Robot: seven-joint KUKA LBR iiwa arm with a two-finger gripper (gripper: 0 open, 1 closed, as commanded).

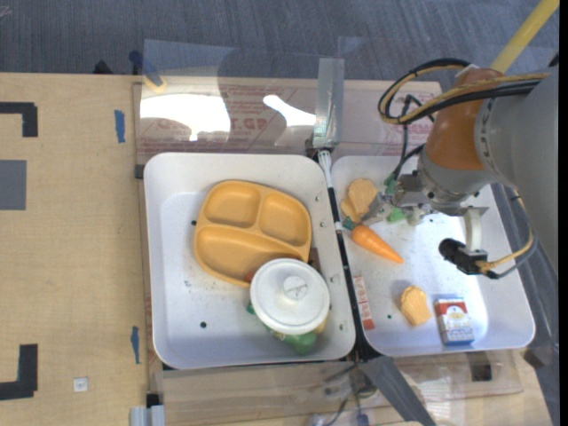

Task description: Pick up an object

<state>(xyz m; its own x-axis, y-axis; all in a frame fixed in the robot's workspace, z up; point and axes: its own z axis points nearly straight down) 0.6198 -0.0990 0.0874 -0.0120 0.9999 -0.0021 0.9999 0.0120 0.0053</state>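
In the right bin [506, 327], an orange carrot [376, 244] lies pointing toward the lower right. A tan bread-like piece [359, 195] rests by the bin's left wall, just above the carrot. My gripper [391, 204] hangs low over the bin's upper left part, right beside the tan piece and just above the carrot's thick end. I see nothing held in it. A small yellow lump [414, 305] and a red, white and blue box [453, 319] lie near the bin's front edge.
The left bin [169, 264] holds a yellow divided plate [251, 227] and a white lidded cup [289, 294] with something green under it. A grey divider [342, 264] separates the bins. The arm and its cables cover the right bin's upper right.
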